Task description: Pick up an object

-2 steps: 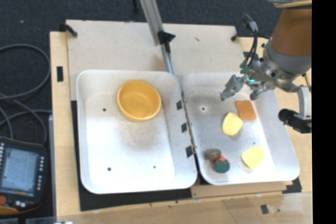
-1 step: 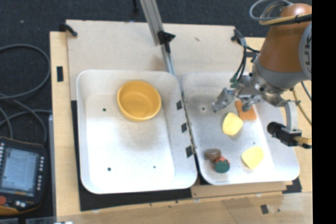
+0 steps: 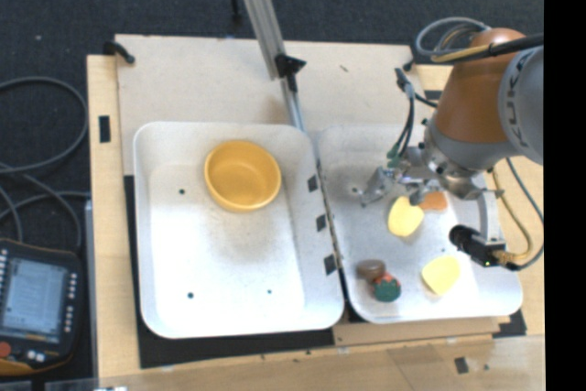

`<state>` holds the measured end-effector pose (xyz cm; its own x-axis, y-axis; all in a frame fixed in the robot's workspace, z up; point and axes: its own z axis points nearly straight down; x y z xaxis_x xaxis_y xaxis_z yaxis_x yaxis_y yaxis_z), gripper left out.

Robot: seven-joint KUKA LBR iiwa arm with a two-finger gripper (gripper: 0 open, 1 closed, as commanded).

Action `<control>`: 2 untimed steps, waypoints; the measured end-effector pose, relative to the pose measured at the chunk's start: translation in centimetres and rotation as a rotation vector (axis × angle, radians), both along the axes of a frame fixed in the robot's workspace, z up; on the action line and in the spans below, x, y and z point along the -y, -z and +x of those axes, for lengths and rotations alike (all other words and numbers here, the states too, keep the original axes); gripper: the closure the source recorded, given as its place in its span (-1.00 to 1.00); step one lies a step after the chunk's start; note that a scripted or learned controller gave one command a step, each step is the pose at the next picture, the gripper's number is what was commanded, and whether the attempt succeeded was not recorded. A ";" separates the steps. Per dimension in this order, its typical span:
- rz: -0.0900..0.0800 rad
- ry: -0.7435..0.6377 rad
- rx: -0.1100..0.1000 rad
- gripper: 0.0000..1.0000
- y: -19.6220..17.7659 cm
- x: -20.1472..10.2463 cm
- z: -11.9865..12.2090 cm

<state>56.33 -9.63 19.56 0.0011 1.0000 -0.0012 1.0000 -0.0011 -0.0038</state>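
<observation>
My gripper hangs over the upper middle of the right bin, below the grey and orange arm that comes in from the right. A pale yellow rounded piece lies just in front of it, close to the gripper or touching it. A small orange piece peeks out beside the wrist, partly hidden. A second yellow piece lies near the bin's front right. A brown disc and a green and red object sit together at the front left.
The left bin holds a yellow bowl at its upper middle. A slanted metal post rises behind the bins. Cables and a black connector trail off the arm over the right bin's right side.
</observation>
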 end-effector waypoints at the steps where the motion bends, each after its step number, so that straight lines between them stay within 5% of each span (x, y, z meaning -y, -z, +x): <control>1: 0.000 0.000 -0.001 -1.00 5.9 0.1 -0.9; 2: 0.001 0.004 0.008 1.00 4.5 0.2 -0.7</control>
